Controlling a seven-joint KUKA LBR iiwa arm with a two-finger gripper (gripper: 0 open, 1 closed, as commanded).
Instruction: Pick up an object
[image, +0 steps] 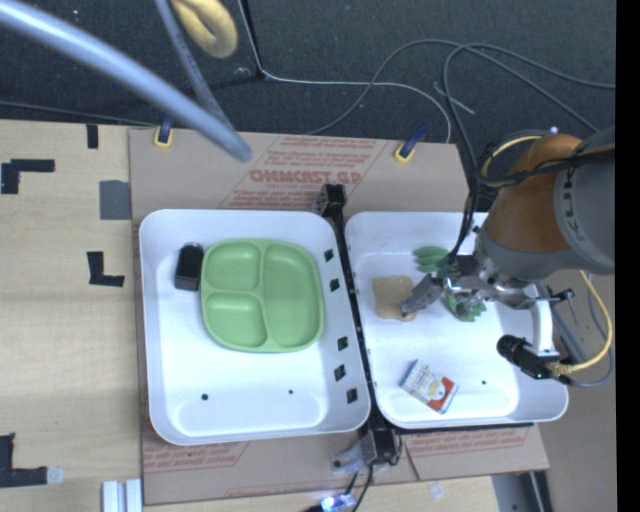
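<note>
The pincer (425, 296) sits low in the right bin (500, 405), one finger reaching the tan block (392, 295); its state cannot be told, so the block may slide away ungripped.

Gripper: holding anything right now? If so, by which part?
Cannot be told. The gripper is low in the right bin, its tip at the tan block, with a green item beside it. No object visibly sits between the fingers.

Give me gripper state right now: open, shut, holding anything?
Gripper: down in the right bin, at the tan block. Open or shut cannot be told, and no object is visibly held.
</note>
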